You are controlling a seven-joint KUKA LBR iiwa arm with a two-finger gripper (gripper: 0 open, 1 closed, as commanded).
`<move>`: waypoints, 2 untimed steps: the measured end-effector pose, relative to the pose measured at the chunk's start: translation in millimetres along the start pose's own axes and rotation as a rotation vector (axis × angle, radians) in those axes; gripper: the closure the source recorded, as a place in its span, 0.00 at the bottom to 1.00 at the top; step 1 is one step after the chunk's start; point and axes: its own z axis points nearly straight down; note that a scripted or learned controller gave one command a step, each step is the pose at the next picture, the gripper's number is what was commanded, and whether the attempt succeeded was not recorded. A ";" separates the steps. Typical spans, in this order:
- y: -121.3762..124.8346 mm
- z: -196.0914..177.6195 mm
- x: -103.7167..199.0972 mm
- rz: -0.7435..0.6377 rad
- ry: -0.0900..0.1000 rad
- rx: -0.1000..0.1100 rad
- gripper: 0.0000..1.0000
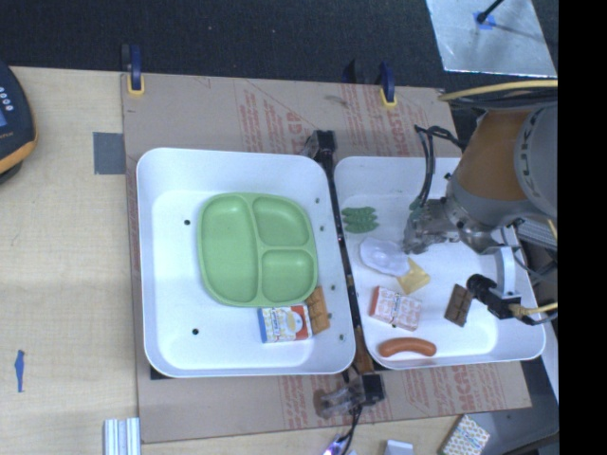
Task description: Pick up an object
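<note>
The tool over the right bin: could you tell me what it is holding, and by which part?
It cannot be told: the tool hangs above a clear plastic piece.

The arm is a thick, rounded grey body with 1 broad orange band above the wrist. Below the band sits a grey metal wrist block. Thin black cables loop from it, and 1 yellow cable runs along its upper side. The gripper is small, dull grey metal.

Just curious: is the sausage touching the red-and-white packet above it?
Apart. The camera view shows bare white bin floor between the sausage and the packet.
</note>
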 end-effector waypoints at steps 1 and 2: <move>-0.2 0.6 0.2 -0.002 0.000 0.001 0.00; -47.4 -55.7 25.6 -0.001 0.003 0.002 0.00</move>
